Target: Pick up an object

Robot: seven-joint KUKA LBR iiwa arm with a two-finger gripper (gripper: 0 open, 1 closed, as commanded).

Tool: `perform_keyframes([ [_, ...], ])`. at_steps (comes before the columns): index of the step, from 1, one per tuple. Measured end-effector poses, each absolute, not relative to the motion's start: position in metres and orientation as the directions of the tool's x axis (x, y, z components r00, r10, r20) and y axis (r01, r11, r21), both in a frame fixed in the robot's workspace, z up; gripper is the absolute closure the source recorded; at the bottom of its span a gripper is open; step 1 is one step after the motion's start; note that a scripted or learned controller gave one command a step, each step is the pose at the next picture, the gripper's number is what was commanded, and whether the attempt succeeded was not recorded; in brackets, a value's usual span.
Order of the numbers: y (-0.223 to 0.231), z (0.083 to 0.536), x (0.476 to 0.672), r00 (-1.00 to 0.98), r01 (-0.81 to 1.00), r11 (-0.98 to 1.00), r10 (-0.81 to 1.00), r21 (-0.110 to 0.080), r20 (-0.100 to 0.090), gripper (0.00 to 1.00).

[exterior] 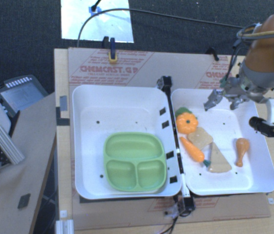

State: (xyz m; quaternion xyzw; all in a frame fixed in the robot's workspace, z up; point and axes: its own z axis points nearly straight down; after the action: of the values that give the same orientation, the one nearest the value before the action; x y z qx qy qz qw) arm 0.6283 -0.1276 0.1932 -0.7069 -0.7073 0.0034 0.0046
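Two shallow white plastic bins side by side. Left bin (85, 145): a pale green three-compartment tray (135, 161). Right bin (258, 179) — an orange toy pumpkin (187, 123), an orange toy carrot (192, 149), two beige bread-like slices (210, 147) and a tan toy drumstick (242, 150). The grey two-finger gripper (224, 100) hangs above the bin's far edge, fingers spread apart and holding nothing — well clear of the toys.
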Motion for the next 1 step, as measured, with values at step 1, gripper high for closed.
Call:
perform_keyframes([
  [1, -0.1274, 0.2012, 0.6313, -0.003, 1.000, 0.003, 1.000, 0.001, 0.000, 0.00],
])
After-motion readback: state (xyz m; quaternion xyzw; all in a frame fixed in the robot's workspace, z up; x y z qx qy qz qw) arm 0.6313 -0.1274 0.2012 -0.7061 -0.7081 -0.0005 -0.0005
